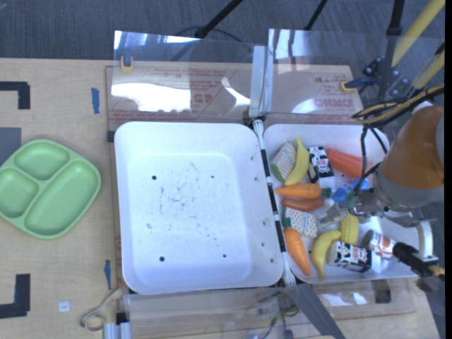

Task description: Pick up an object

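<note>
Camera view: arm low over the crowded right bin

From where I stand, the grey arm with its orange band reaches in from the right and hangs over the right bin [395, 277], which is packed with toy food. The gripper [359, 205] sits low among the clutter, near a blue piece [344, 193] and just above a corn cob [349, 227]; whether it is open or closed, or has anything in it, I cannot tell, because the wrist hides it.

Candidates lie all around it: an orange carrot [299, 190] toward the bin's left side, another carrot [297, 251] by the divider, a yellow banana [324, 249] at the front, and a cow-patterned carton [352, 256] beside that. The left bin [141, 147] holds nothing to grab.

I would judge this as the reach or descent step, with no lift made yet. The next move calls for settling squarely on a single item, closing firmly, and rising straight up without dragging neighbours along.
</note>
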### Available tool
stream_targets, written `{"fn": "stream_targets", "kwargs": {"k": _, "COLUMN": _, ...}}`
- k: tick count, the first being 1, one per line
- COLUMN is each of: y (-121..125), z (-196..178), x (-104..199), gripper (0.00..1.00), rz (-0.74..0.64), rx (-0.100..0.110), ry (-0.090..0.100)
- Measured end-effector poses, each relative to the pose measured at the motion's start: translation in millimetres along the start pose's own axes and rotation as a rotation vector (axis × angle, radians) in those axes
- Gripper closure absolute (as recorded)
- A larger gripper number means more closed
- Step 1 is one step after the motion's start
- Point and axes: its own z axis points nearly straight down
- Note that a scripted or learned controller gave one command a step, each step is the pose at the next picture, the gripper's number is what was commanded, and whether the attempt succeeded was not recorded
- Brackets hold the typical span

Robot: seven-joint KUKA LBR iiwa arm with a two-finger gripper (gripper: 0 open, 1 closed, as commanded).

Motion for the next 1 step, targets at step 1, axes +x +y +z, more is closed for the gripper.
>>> {"fn": "stream_targets", "kwargs": {"k": 1, "y": -1.1, "z": -5.5, "x": -0.4, "gripper": 1.00, "rz": 0.003, "rx": 0.006, "ry": 0.002}}
